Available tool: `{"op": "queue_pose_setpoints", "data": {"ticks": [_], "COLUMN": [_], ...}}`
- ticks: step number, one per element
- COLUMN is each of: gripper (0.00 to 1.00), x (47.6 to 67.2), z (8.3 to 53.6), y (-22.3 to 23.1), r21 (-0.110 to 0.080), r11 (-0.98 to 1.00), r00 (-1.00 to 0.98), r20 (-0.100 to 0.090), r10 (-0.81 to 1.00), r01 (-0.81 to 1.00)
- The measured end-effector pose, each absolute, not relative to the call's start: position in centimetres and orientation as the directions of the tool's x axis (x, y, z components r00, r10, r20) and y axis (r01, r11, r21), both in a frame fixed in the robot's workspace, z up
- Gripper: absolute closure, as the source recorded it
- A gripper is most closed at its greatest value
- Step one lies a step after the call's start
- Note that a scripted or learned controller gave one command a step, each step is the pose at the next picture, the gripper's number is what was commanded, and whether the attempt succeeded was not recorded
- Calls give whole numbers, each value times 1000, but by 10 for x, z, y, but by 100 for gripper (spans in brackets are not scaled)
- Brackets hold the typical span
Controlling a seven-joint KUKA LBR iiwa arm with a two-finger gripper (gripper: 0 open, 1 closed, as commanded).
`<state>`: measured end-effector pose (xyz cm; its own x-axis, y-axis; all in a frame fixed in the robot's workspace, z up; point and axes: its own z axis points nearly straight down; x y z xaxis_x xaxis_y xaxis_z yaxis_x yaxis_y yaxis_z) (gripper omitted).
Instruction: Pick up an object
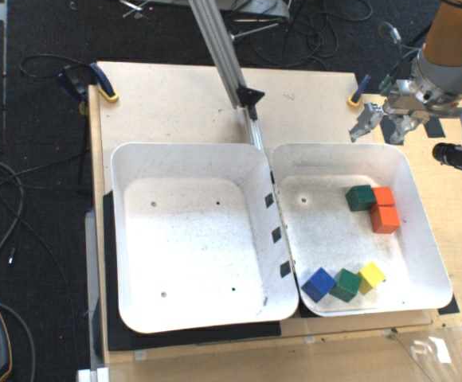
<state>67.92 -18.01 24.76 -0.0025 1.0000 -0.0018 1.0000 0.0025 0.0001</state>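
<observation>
Camera view, from above the counter (pixel 183 110): hand (pixel 382 122) poised past the far rim of the right bin (pixel 422 213), fingers spread and empty, nothing between them. Nearest candidates directly below and toward the near side: dark green block (pixel 360 198) touching an orange block (pixel 382 196), a second orange block (pixel 385 218) just in front. Farther off, along the bin's near wall, a row of blue block (pixel 319 284), green block (pixel 346 284) and yellow block (pixel 371 276), each touching the next. Left bin (pixel 127 213) well apart from the hand. Likely requirement: a short reach inward over the rim, then a descent onto the near cluster.
</observation>
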Motion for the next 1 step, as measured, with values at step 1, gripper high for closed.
{"op": "queue_pose_setpoints", "data": {"ticks": [1], "gripper": [0], "x": [647], "z": [118], "y": [-181], "r21": [17], "r11": [0], "r00": [0], "r20": [-11], "r10": [1000], "r01": [1000]}}
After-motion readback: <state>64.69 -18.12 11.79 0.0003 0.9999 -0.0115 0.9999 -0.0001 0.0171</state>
